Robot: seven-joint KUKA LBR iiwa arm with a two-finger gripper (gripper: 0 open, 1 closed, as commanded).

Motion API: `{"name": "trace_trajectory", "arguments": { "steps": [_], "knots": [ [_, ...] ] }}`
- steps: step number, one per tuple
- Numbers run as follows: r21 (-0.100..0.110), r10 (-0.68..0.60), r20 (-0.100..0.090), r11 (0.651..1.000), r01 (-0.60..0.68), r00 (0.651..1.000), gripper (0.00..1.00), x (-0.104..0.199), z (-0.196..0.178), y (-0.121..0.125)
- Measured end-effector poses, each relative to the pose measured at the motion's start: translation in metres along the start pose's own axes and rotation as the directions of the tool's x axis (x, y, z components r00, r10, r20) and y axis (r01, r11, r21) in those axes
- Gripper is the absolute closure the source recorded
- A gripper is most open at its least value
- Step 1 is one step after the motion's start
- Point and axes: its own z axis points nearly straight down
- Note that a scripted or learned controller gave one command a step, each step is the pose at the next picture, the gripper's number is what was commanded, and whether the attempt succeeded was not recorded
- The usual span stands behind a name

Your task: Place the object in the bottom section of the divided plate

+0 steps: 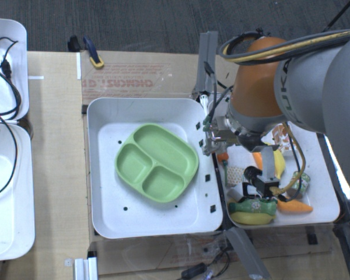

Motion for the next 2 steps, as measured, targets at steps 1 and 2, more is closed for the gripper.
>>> {"name": "trace_trajectory", "arguments": {
  "steps": [1,2],
  "knots": [
    [-0.001,0.001,0.000,1.000,-0.001,1.000,0.00,-0.0005,-0.0001,0.0001],
    [0.002,0.005,0.001,1.000,-0.005,1.000,1.00,-0.0022,-0.0082,0.0002]
  ]
}}
